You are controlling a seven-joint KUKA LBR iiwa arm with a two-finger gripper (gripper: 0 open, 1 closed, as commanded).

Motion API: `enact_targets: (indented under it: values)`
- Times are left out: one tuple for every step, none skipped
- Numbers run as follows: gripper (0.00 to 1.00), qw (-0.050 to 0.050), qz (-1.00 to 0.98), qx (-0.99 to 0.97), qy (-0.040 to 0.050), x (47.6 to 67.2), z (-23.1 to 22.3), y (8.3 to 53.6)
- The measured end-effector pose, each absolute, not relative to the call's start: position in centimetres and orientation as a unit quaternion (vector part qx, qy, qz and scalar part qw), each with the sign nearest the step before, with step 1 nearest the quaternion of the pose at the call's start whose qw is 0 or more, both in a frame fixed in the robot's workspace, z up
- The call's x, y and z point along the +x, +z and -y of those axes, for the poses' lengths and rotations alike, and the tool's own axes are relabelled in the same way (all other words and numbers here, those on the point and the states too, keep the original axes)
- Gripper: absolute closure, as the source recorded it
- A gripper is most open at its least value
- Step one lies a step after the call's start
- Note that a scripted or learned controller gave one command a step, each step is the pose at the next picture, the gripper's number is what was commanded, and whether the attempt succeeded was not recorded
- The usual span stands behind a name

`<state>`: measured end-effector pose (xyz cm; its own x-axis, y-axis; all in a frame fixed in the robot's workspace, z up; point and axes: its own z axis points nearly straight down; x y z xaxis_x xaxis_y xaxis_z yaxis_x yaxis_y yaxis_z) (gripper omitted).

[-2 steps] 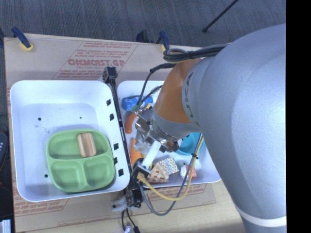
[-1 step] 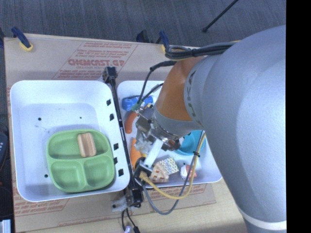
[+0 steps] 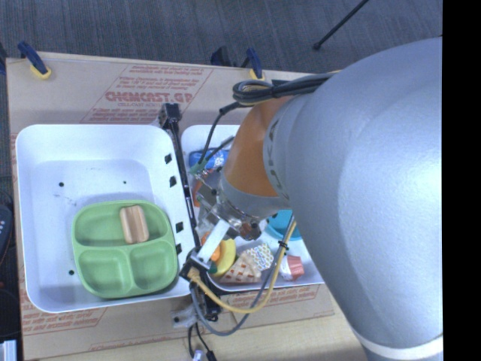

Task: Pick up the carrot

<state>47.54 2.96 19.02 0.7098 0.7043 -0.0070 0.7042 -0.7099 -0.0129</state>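
My arm's grey body and orange band cover most of the right bin [image 3: 248, 295]. The gripper [image 3: 228, 228] reaches down into the front left part of that bin, largely hidden under the wrist. Just in front of it a small orange piece [image 3: 216, 253], possibly the carrot, lies against a yellow toy [image 3: 226, 256]. I cannot tell whether anything is held.
The right bin also holds a waffle-patterned slice [image 3: 239, 271], a sprinkled donut [image 3: 261, 256], a red item [image 3: 294, 266] and blue items [image 3: 200, 159]. In the left bin [image 3: 45, 156], a green divided plate [image 3: 94, 265] carries a tan block [image 3: 134, 223].
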Motion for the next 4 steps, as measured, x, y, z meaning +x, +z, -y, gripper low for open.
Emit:
enact_targets:
  values:
    - [1.0, 0.008, 0.388, -0.921, 0.009, 47.6, -3.1, 19.9]
    - [1.0, 0.011, 0.396, -0.918, 0.0125, 47.6, -3.2, 20.8]
    - [1.0, 0.004, 0.106, -0.994, 0.0061, 47.5, -2.1, 19.0]
    - [1.0, 0.008, 0.114, -0.993, 0.0103, 47.5, -2.3, 19.9]
